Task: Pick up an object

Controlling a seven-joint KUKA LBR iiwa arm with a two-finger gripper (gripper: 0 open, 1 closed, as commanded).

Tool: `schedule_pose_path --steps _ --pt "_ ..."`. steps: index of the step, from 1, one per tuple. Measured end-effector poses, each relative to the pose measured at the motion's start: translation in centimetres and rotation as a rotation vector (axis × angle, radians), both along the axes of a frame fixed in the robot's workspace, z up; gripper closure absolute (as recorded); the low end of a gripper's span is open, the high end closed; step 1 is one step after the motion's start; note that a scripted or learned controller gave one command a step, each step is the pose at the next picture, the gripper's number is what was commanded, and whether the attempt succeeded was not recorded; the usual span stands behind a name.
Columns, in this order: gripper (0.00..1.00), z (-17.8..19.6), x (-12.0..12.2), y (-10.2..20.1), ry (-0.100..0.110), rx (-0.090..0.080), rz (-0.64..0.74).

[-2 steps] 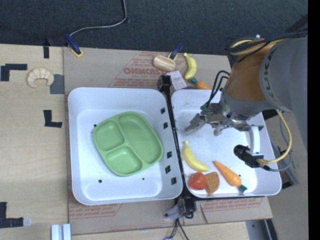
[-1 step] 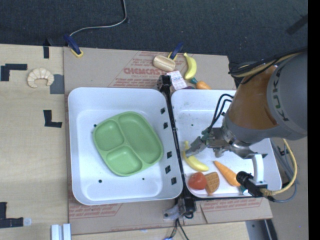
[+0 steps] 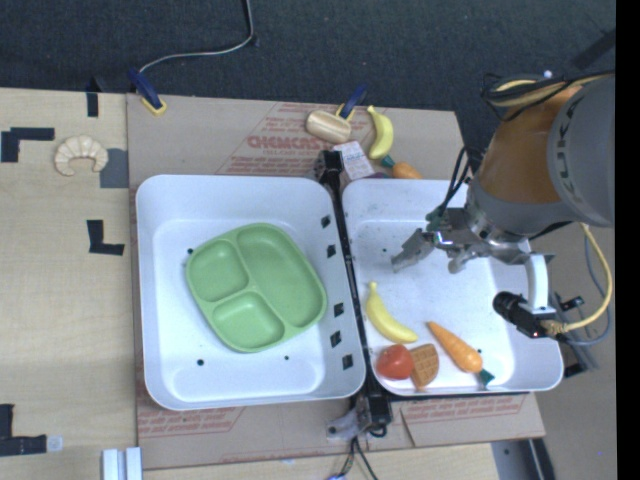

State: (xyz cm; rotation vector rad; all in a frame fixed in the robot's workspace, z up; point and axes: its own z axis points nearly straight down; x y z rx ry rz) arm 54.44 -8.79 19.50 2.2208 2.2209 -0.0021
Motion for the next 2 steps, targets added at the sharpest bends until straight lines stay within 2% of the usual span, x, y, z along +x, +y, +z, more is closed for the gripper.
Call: schedule_pose_path --steps 1,2 --pt "0.00 -1.1 -2.3 2.9 0.002 0.002 0.001" --pt "0.00 -1.1 -2.9 5.7 0.002 0.002 0.002"
